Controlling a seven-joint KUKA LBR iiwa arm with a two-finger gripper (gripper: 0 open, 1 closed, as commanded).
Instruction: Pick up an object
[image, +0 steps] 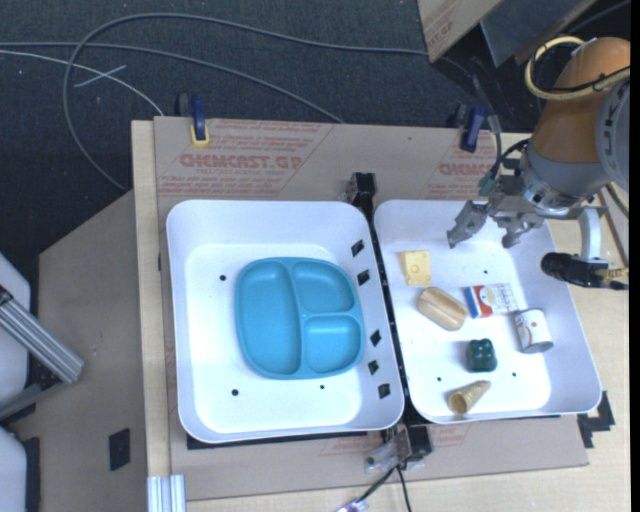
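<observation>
the gripper (489, 228) hangs over the right bin's (570, 385) far end, fingers apart and holding nothing. cheese (417, 267), bread (441, 308), carton (492, 299), can (532, 330) lie below it. a blue tray (299, 317) sits in the left bin (200, 390).

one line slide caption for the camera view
Open gripper poised over right bin of small items; blue plate in left bin.

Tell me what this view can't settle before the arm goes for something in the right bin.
- Carton and can: printing too small to read.
- Green object: too small and dark to identify.
- Arm above the orange band: cut off by the view's right edge.
- Gripper: nothing between its open fingers.
</observation>
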